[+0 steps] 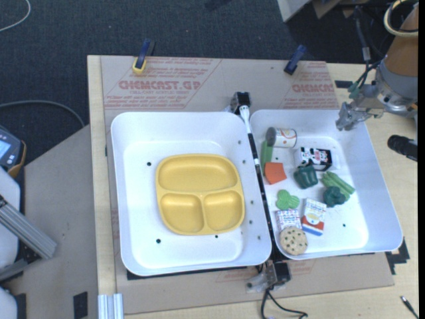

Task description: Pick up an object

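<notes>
Item: gripper point(350, 115), finger state we cannot tell, above right bin point(378, 178) far rim; toys clustered left-centre there, so we risk closing between crowded pieces.

Both bins point(133, 244) are seen to be made of smooth white plastic with a soft sheen. The yellow tray point(199, 193) is moulded plastic, matt to slightly glossy. The desk point(199, 85) is covered by a pale board whose protective paper film is printed in red. The toy foods appear as smooth plastic: the green pepper point(306, 176), the orange wedge point(275, 173) and the cookie point(293, 240), the last given a speckled, rougher-looking face. The small carton point(313, 216) looks like printed glossy card. The end effector point(350, 115) is shown in dull grey metal.
</notes>
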`<state>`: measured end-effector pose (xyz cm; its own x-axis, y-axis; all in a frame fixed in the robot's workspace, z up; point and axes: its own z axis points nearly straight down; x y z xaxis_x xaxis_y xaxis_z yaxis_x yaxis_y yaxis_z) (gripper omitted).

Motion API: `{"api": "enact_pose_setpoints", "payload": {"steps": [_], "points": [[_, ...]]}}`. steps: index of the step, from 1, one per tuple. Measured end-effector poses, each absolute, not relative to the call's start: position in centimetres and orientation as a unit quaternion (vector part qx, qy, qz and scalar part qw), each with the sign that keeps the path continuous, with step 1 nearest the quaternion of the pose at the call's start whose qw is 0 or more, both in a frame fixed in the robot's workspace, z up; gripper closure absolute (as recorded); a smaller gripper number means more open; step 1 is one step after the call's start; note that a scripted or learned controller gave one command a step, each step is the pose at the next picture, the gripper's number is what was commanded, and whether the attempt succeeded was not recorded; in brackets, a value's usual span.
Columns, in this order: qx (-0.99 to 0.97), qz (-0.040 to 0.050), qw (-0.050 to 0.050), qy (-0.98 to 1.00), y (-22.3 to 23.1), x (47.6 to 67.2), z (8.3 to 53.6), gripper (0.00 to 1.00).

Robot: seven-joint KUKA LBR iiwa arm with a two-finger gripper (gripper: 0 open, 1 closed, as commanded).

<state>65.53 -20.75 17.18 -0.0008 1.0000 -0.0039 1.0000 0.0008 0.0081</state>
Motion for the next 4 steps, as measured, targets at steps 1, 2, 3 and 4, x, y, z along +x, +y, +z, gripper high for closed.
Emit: {"api": "enact_pose_setpoints", "payload": {"steps": [1, 2, 3, 4], "points": [[0.707, 0.0021, 0.005, 0.707, -20.8, 65.7, 22.7, 1.0], [0.706, -0.0001, -0.001, 0.708, -17.1, 63.4, 23.1, 1.0], [0.705, -0.0004, -0.003, 0.709, -11.7, 61.6, 22.3, 1.0], [0.706, -0.001, -0.003, 0.708, -7.2, 58.6, 21.4, 1.0]]}}
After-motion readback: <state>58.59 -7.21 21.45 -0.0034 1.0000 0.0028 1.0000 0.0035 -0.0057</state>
